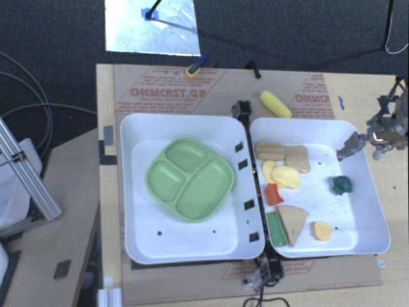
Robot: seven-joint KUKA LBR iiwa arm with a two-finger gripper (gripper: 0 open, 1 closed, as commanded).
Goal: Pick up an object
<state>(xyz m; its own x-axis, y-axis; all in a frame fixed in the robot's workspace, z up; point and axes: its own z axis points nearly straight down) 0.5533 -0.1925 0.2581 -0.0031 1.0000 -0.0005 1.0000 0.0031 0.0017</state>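
Camera view looks down on a scatter of toy food in the right bin point(374, 190), any piece of which could serve as the object to pick. Nearest the arm is a small dark-green broccoli piece point(342, 184), lying alone toward the bin's right wall with bare floor all round it; that isolation would make it the easiest grasp, I judge. A little yellow-orange piece point(323, 231) sits apart near the front right corner. The rest crowd the bin's left side along the divider: two tan bread-like pieces point(283, 153) at the back, yellow pieces point(282, 175) just in front of them, a red-orange piece point(273, 194), then a tan wedge point(293, 222) touching a green stick point(276, 229) by the front left corner. Packed so closely, these would likely be harder to take singly.

The claw point(353, 146) hangs at the back right corner of that bin, over its rim, with nothing between its fingers; whether they are spread or closed I cannot tell at this angle and size. It is near the broccoli but not above it.

Outside the bins, a yellow corn cob point(275, 104) lies on the cardboard-covered surface point(166, 91) behind the right bin. The left bin point(137, 133) carries a green divided plate point(190, 179), lying flat at its middle.
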